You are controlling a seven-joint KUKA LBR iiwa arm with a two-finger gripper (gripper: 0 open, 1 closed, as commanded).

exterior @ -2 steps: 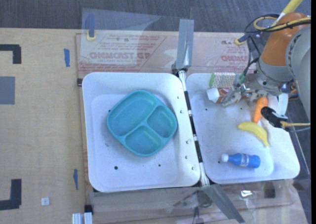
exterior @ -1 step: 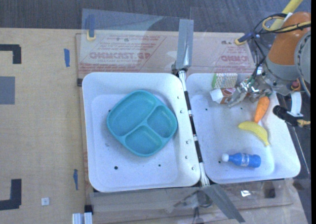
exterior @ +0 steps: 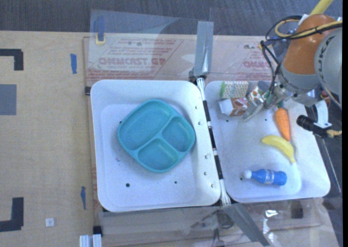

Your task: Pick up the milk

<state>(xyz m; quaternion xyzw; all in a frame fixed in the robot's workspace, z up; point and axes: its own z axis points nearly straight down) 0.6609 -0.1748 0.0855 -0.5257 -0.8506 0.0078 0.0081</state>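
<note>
Milk carton lying at the far left corner of the right bin, with the gripper just beside it.

The carton rests on its side close to the bin's back wall, next to the divider between the two bins. The gripper's fingers reach down just to the carton's right; they look slightly parted, with nothing visibly caught between them, and the carton sits on the bin floor. A carrot lies to the right of the gripper, a banana just below the carrot, and a blue bottle with a white cap lies near the front edge. The left bin holds a teal divided plate.
</note>
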